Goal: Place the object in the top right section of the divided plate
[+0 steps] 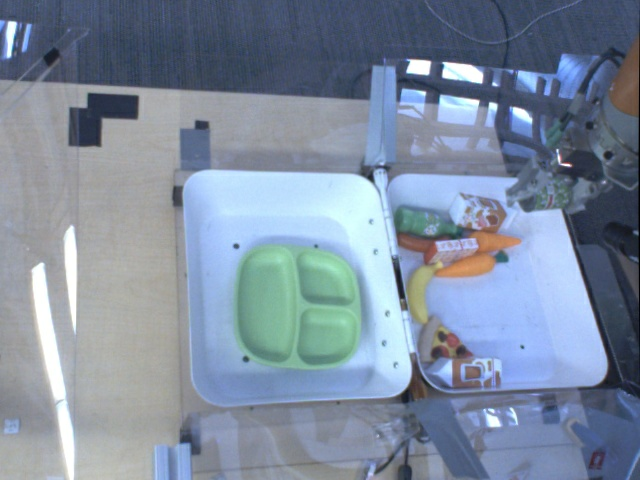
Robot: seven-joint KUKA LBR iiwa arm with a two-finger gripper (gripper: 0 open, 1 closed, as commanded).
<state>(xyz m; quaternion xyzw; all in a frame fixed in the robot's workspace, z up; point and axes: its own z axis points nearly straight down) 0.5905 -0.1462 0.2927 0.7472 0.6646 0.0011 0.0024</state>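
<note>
Gripper [540, 190] hangs over top right corner of right bin [560, 368]; cannot tell its state. Green divided plate [298, 306] sits in left bin [210, 268], beside right bin. Inside right bin: two carrots [470, 256], banana [420, 290], small carton [477, 211], green packet [425, 221], pizza slice [440, 343], another carton [477, 371].

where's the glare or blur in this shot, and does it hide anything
Camera view: bright streaks of reflection run down the bench at far left, and more glare sits on the metal frame behind the right bin. The gripper at the right edge looks soft and smeared. The green divided plate and the banana are evenly lit and sharp.
</note>
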